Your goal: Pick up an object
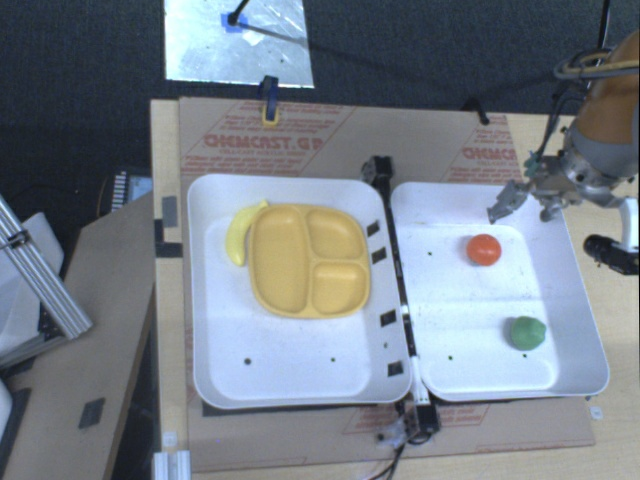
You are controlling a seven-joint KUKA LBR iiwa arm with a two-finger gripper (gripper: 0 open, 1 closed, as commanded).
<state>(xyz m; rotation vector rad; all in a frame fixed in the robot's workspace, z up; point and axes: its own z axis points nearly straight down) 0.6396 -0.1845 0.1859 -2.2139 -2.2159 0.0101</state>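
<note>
Approach step, nothing grasped yet. The pincer [526,203] hangs over the far edge of the right bin [570,363], spread fairly wide, two fingers visibly apart, with nothing between them. It looks clear of the bin floor and of every object, though height is hard to judge from this slanted view.

Candidates in the right bin: an orange ball [484,250] just near the pincer, toward the camera from it, and a green ball [527,332] further toward the near edge, well apart from the pincer. The left bin [210,358] holds a yellow divided plate [305,260] with a banana [238,232] touching its left rim.

Likely target is the orange ball, being closest. Next move calls for shifting the pincer over the ball, descending so the fingers straddle it, then closing. Risk: the round ball may roll off if one finger touches first.
</note>
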